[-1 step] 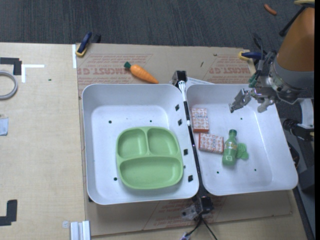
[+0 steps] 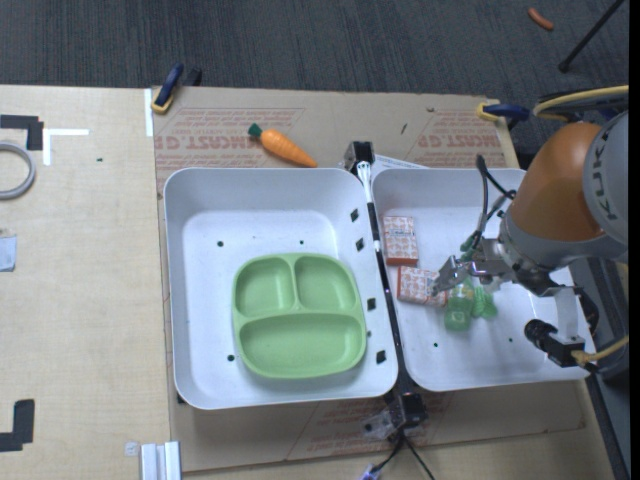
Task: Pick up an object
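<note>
1. Dark carpet beyond, pale wooden surface (image 2: 80,298) below, with a cardboard sheet (image 2: 440,133) under two white bins: left bin (image 2: 200,198) and right bin (image 2: 450,363).
2. Sits low in the right bin: pincer (image 2: 462,273), at the end of the grey and orange arm (image 2: 565,193). Cannot tell whether wide or narrow, as wrist and cables crowd that spot. Shows nothing clearly held.
3. Lies just under and beside the pincer: green translucent object (image 2: 465,308), the likeliest pick. Touches or nearly touches the lower red-and-white packet (image 2: 415,285).
4. Risks, as judged:
   - Could catch the packet's edge along with the green object, given how close both lie, and drag both or drop both.
   - Could squeeze the green object sideways out of the grip, since it looks smooth and rounded.
   - Could close on air if the descent lands between the two.
   - Could snag the loose cable near the bin's right rim.
5. Count:
   - Two bins.
   - One green divided plate (image 2: 298,313), in the left bin.
   - Two red-and-white packets, the upper packet (image 2: 399,236) near the shared wall.
   - One green object.
   - One toy carrot (image 2: 283,146), on the cardboard behind the left bin.
   - Two blue clamps, left clamp (image 2: 168,86) and right clamp (image 2: 505,113).
</note>
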Controlling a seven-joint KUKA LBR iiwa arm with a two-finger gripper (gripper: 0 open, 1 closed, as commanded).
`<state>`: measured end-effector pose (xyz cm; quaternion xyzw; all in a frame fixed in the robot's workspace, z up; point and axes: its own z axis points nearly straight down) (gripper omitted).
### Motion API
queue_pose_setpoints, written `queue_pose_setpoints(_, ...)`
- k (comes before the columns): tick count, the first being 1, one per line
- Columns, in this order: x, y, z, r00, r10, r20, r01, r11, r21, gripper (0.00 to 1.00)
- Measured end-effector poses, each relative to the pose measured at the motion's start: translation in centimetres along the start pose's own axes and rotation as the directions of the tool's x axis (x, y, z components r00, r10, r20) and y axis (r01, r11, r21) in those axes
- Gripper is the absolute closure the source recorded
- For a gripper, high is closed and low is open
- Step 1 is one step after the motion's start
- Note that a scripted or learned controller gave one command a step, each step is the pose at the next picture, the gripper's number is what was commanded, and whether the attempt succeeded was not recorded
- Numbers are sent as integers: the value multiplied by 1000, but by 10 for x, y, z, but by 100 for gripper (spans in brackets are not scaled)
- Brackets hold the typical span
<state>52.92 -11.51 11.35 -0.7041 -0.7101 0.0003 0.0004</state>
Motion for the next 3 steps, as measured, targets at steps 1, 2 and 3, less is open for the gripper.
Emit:
queue_pose_setpoints(1, 21, -27, 21, 961, -276, 0, 276, 961, -1, 0)
queue_pose_setpoints(2, 21, -25, 11, 962, -273, 2, 273, 962, -4, 100)
queue_pose_setpoints(3, 51, -32, -100, 999, 47, 1, -47, 999, -3, 100)
